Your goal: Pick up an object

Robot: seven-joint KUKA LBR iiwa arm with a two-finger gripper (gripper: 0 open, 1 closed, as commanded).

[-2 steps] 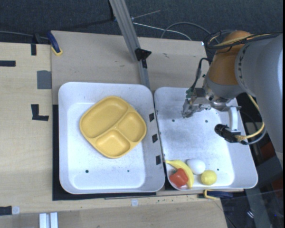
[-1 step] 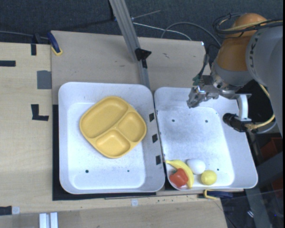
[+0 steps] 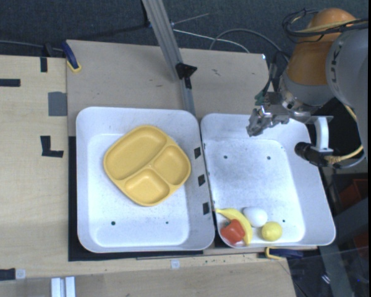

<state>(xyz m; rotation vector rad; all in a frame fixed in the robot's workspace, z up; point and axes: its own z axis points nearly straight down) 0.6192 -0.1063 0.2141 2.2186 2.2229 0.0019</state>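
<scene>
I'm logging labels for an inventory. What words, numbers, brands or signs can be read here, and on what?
None can be read. The yellow tray, the two white bins, the small items in the right bin's corner, the arm and the gripper bear no legible text.

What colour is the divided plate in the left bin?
Yellow. The divided plate shows plainly in the camera view.

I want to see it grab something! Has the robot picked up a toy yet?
Not yet. Nothing looks done: the banana, red toy, white egg and yellow ball all lie in the near corner of the right bin. The claw hangs over that bin's far edge, away from them. Left to do: reach over, go down, grab one and lift it.
</scene>
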